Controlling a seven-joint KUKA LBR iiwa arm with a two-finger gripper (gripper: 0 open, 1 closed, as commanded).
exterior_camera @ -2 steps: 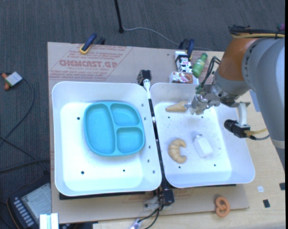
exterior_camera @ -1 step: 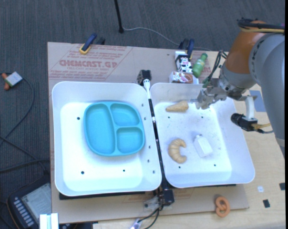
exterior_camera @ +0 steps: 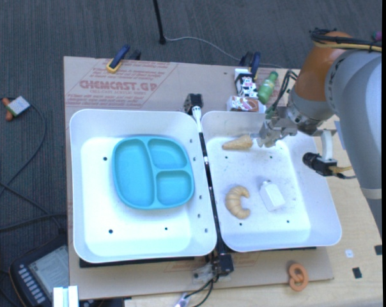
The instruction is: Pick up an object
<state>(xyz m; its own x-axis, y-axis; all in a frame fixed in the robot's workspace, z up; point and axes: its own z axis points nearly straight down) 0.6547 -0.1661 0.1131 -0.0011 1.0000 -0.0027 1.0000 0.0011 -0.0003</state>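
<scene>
Two shallow white bins sit side by side on the bench: the left bin [exterior_camera: 91, 123] fills the middle left of the frame and the right bin [exterior_camera: 321, 216] the middle right. The left bin holds one thing, a blue divided tray [exterior_camera: 152, 172] with three compartments, lying flat near its centre.

The right bin holds three loose things. One long bread roll [exterior_camera: 238, 144] lies near the bin's upper edge. One croissant [exterior_camera: 238, 201], curved, lies lower down toward the bin's left side. One small white block [exterior_camera: 272, 195] lies just to the right of the croissant, apart from it.

The gripper [exterior_camera: 268, 137] is low over the upper part of the right bin, below the orange band of the grey arm that comes in from the upper right of the frame. Whether it is apart or together cannot be told from this angle. The bread roll lies just to the left of the gripper, its right end very near or touching the tip; which of these cannot be told. The croissant and the white block lie well below the gripper in the frame
</scene>
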